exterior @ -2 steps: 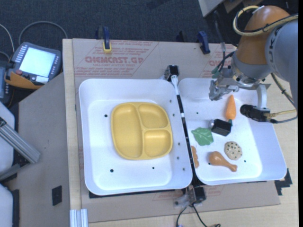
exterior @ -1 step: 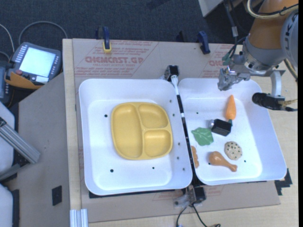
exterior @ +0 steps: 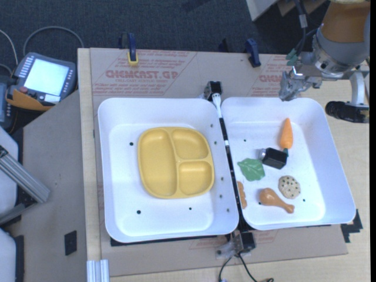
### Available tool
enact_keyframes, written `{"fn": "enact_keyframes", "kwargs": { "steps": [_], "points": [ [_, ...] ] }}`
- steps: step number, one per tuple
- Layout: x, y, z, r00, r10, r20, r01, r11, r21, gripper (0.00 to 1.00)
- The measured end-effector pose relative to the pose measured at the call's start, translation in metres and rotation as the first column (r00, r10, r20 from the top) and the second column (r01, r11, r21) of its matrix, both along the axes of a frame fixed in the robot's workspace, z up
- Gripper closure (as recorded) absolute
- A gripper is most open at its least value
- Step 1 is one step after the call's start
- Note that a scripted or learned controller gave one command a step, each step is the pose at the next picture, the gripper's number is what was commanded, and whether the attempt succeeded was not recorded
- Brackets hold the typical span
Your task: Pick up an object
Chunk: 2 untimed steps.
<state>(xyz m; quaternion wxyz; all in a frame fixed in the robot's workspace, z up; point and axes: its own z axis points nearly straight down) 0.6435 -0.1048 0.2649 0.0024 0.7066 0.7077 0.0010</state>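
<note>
Pincer (exterior: pixel 289 91) hangs over the right bin's (exterior: pixel 335 157) far rim; finger state can't be told. Nearest in that bin: orange carrot (exterior: pixel 285 133), then black block (exterior: pixel 274 157), green leaf (exterior: pixel 251 169), cookie (exterior: pixel 289 187), drumstick (exterior: pixel 276 199). Left bin (exterior: pixel 117 175) holds a yellow three-section plate (exterior: pixel 175 161). Worktop (exterior: pixel 176 69) board reads "CHEMCAST GP".

The grey arm with its orange band (exterior: pixel 346 16) is running off the top and right edges, above the right white plastic bin (exterior: pixel 335 163). Its metal hand (exterior: pixel 292 90), hanging over that bin's far rim, is looking too small and blurred to read. An orange-brown piece (exterior: pixel 241 194) is lying partly hidden against the bin's left wall.
</note>
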Motion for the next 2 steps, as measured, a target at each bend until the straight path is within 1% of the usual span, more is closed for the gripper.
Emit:
{"fn": "enact_keyframes", "kwargs": {
  "steps": [1, 2],
  "points": [
    [0.01, 0.051, -0.017, 1.0, 0.004, -0.011, -0.004, 1.0, 0.004, 1.0],
    [0.004, 0.098, -0.02, 1.0, 0.004, -0.012, -0.004, 1.0, 0.004, 1.0]
  ]
}}
